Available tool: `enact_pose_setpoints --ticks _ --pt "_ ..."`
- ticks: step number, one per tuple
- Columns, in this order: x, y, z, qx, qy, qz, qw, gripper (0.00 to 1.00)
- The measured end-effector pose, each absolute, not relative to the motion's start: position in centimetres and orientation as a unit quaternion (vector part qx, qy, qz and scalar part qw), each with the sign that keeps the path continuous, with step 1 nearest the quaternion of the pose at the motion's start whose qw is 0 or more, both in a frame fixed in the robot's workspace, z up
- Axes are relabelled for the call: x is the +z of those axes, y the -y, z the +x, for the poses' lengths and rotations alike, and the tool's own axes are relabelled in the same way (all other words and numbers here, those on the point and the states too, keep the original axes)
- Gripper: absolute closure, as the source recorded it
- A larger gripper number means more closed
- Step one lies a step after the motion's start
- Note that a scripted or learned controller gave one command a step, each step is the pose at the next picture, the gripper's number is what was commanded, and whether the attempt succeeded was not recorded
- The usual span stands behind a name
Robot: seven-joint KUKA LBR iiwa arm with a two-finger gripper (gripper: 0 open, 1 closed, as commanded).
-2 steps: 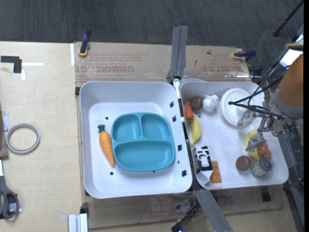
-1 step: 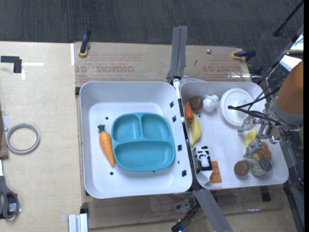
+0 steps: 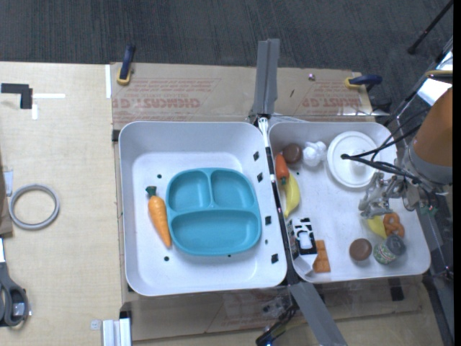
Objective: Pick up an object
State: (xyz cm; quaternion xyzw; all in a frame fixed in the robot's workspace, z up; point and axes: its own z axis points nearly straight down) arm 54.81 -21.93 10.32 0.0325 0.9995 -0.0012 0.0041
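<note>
My gripper [image 3: 376, 200] hangs over the right side of the right bin [image 3: 331, 207], just above a yellow fruit [image 3: 375, 226] and a small orange piece [image 3: 392, 223]. Whether it touches them I cannot tell. Close by at the bin's front right lie a brown round piece [image 3: 360, 249] and a small can [image 3: 389, 251]. A white plate [image 3: 353, 161] sits at the back of that bin, behind the gripper. Along the bin's left wall lie a banana [image 3: 291, 193], a brown ball [image 3: 292, 153], a white lump [image 3: 314, 152], a black-and-white item [image 3: 305, 236] and an orange block [image 3: 320, 256].
The left bin [image 3: 137, 193] holds a teal divided plate [image 3: 214, 211] and a toy carrot [image 3: 159, 216] beside it. Black cables [image 3: 374, 161] cross over the white plate. On the bench at the left lie a grey ring [image 3: 32, 206] and scissors [image 3: 13, 301].
</note>
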Motion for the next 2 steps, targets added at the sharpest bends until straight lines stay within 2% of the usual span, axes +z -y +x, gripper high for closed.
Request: enact_pose_setpoints --ticks 1,2 --pt "10.3 21.9 54.8 -0.0010 -0.999 0.032 0.004 0.00" --pt "11.3 21.8 55.0 -0.0018 -1.000 0.031 0.007 1.00"
